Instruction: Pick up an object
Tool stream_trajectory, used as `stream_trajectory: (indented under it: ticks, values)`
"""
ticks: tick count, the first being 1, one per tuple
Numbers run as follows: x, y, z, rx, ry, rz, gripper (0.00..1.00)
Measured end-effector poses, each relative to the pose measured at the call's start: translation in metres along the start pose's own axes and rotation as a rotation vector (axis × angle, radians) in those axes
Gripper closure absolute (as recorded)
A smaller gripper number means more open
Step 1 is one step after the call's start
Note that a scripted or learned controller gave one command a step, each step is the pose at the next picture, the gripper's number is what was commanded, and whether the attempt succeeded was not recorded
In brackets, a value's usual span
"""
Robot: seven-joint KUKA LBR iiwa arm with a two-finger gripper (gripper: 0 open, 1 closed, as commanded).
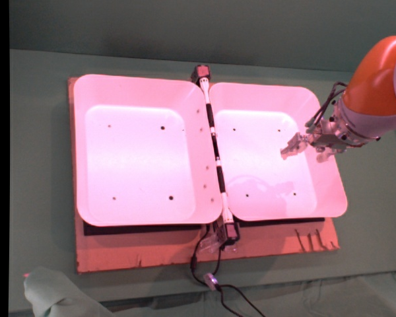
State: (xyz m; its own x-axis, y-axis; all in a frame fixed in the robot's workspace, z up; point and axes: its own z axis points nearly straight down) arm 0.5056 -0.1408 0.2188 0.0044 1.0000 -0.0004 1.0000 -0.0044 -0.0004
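Observation:
My gripper [307, 149] hangs over the right edge of the right bin [330, 207], below the arm's orange band [381, 78]. Its two pale fingers [291, 146] stand apart, open, with nothing between them. On the right bin's floor, below and left of the gripper, lies a faint curved outline [267, 187]. I cannot tell whether it is a clear object or a shadow. The left bin [82, 203] shows just small dark dots on its white floor.
Both bins rest on a brown board [152, 259] on the green bench. A black-and-white rod [215, 154] runs between the bins, with a cable [214, 282] trailing from its near end. A green cloth [49, 296] lies at the front left corner.

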Motion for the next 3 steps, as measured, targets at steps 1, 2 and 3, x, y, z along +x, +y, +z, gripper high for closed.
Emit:
stream_trajectory:
  ticks: [1, 2, 3]
  values:
    - [0.0, 0.0, 0.0, 0.0, 0.0, 0.0, 0.0]
    - [0.002, -0.009, 0.057, 0.005, 0.002, 0.001, 0.0]
    - [-0.001, -0.005, 0.113, -0.006, -0.001, 0.0, 0.0]
